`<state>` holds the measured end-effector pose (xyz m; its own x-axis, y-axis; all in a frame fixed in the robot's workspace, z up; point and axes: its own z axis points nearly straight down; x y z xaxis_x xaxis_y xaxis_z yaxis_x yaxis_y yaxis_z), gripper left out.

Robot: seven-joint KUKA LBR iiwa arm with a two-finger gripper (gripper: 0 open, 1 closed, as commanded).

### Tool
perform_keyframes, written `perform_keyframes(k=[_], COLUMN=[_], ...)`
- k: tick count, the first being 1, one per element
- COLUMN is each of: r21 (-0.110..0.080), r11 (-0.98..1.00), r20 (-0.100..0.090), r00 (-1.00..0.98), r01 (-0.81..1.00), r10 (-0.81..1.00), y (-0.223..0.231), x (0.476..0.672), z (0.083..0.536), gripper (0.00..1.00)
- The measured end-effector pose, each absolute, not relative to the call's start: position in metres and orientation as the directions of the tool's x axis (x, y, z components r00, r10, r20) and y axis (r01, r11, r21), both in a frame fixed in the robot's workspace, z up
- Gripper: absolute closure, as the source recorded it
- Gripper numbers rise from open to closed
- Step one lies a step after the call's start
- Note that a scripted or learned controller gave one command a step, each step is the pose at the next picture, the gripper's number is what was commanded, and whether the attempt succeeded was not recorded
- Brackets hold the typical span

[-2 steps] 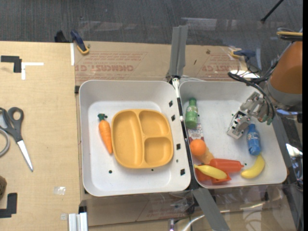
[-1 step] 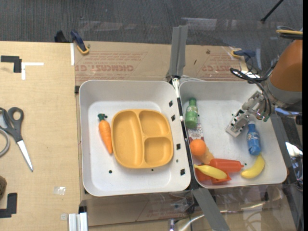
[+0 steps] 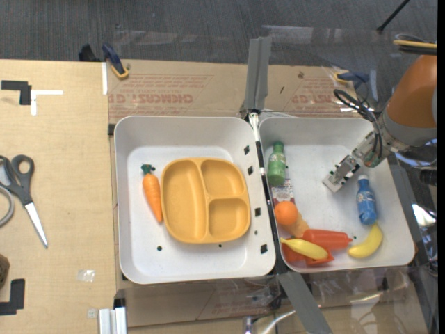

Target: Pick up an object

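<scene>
End effector poised over the right bin, nothing between its fingers.

Camera view: the graspable items crowd the near side of the right bin [image 3: 316, 134], probably left loose there so the arm can take any one. Taking the blue bottle [image 3: 366, 202] as landmark: the banana [image 3: 367, 243] lies just nearer the camera than it, the red pepper [image 3: 327, 240] and orange [image 3: 286, 213] to its left, the green bottle [image 3: 277, 163] further left by the bin wall. The end effector [image 3: 338, 177] hangs just left of and above the blue bottle, fingers slightly parted and holding nothing. The arm [image 3: 410, 103] slants down from the right. The left bin [image 3: 132, 186] keeps a yellow tray [image 3: 206, 200] and a carrot [image 3: 152, 193].
</scene>
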<state>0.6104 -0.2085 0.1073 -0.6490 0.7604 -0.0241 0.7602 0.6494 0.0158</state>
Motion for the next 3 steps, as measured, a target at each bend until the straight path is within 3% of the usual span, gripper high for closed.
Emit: perform_keyframes(k=[1,2,3], r21=[0.026,0.029,0.006], r11=[0.554,0.501,0.320], r20=[-0.018,-0.020,0.002], r00=[-0.553,-0.500,-0.320], r01=[0.832,0.865,0.947], r10=[0.833,0.866,0.947], y=[-0.215,-0.216,-0.216], x=[0.602,0.576,0.547], z=[0.107,0.107,0.093], gripper=[0.00,0.00,0.00])
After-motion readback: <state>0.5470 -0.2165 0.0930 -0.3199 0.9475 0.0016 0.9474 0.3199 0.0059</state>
